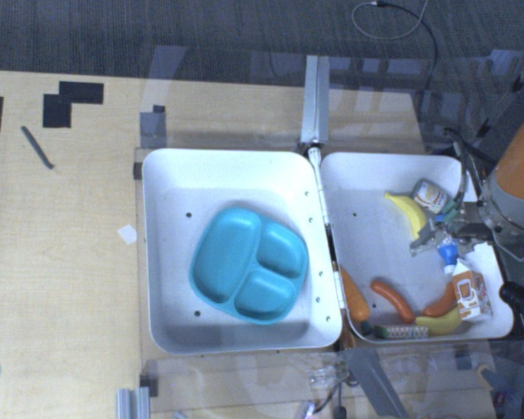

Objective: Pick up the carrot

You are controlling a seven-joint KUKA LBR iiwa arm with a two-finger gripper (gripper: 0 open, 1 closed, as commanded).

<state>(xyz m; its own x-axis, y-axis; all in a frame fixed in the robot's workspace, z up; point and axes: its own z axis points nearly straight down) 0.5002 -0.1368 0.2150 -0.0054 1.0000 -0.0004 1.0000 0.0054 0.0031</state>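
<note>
- Reaching for the carrot [355, 297], you must bring the gripper [430, 236] left and nearer; its long axis runs near-far along the bin wall.
- Jaws look open, holding nothing.

Wooden bench [61, 278] bears two white bins [162, 260], black patches [70, 101], perhaps a pen [37, 147].

Grey arm [517, 177] (orange band above wrist) reaches in from right; gripper [437, 234] low, pointing left.
</note>
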